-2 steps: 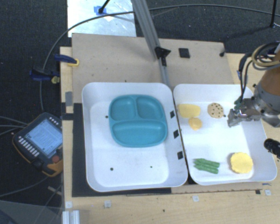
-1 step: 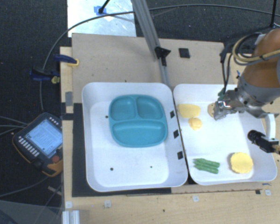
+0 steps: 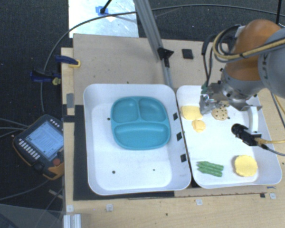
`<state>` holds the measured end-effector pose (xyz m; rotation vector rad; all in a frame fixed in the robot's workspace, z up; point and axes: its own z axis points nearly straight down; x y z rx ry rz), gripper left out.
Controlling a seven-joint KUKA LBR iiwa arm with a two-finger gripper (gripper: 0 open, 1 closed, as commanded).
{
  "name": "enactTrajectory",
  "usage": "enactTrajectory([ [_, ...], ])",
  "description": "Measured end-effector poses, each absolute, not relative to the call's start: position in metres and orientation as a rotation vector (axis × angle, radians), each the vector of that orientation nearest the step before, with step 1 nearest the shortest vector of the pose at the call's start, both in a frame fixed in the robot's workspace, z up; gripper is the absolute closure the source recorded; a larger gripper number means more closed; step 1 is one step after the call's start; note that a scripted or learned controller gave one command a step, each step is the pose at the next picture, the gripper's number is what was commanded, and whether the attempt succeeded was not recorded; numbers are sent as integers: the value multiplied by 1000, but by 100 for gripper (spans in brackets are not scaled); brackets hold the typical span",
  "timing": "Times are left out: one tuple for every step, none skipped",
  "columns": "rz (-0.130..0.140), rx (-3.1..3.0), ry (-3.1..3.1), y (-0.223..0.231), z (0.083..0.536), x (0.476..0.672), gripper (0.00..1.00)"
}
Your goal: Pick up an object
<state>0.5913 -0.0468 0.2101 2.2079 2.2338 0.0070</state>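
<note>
Two white bins are set side by side on the table point(image 3: 114, 61). A blue divided plate point(image 3: 140, 122) is kept in the left bin point(image 3: 97, 175), apart from the food, so the pickable pieces are gathered in the right bin point(image 3: 270, 175): a cookie point(image 3: 221, 113), two yellow pieces point(image 3: 190, 112) point(image 3: 198, 125), green beans point(image 3: 210, 168) and a yellow disc point(image 3: 245, 166). The end effector point(image 3: 209, 103) is lowered at the bin's upper end, between the larger yellow piece and the cookie, apparently for a grasp there. Whether it is apart or together cannot be told; nothing is seen held.
</note>
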Motion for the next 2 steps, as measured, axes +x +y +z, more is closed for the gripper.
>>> enactTrajectory([
  [7, 2210, 2232, -2, 211, 612, 100],
  [9, 2208, 2232, 51, 223, 630, 100],
])
